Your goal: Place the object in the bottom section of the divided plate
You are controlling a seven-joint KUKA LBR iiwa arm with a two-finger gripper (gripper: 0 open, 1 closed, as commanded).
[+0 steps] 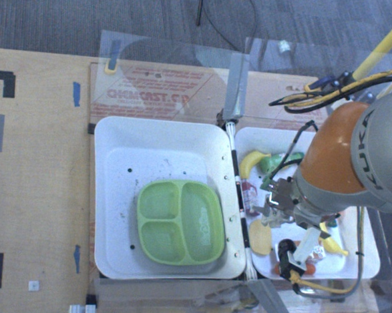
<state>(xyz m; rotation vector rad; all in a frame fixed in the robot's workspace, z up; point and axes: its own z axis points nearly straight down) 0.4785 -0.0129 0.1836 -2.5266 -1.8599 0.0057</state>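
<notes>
A light green divided plate [180,222] lies in the left bin [117,140], with two small sections on its left and one long section on its right; nothing lies in any of them. My gripper [274,206] hangs low over the middle of the right bin [370,264], under the orange wrist band. Around it lie a yellow banana [249,162], a dark green piece [273,163] and a pale tan piece [260,238]. The arm hides whatever lies straight under the gripper.
A small yellow item [334,246] and a red bit [311,267] lie at the right bin's near right. A red and white item [248,190] rests against that bin's left wall. A ridge [237,189] divides the two bins. Yellow cables [335,85] trail behind the arm.
</notes>
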